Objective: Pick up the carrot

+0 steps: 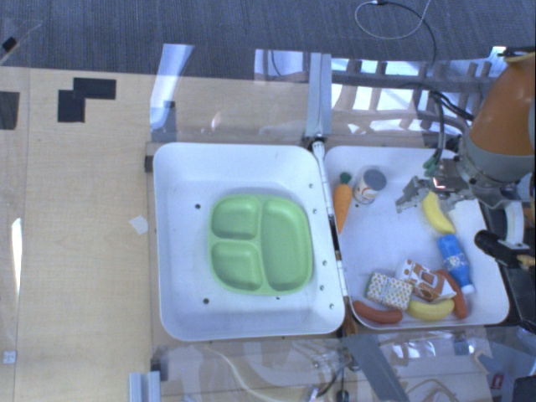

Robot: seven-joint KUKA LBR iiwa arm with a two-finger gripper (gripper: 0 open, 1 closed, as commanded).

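While the carrot (342, 205) lies against the right bin's (494, 308) left wall, my hand (416, 193) hovers well apart, fingers spread and holding nothing.

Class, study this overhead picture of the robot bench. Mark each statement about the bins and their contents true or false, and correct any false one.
1. The carrot lies in the right bin, against its left wall. True.
2. The green plate holds the carrot. False: the plate sits in the left bin, apart from the carrot.
3. The gripper is above the right bin. True.
4. The gripper holds the carrot. False: the carrot lies in the bin, left of the gripper.
5. A blue bottle lies in the right bin. True.
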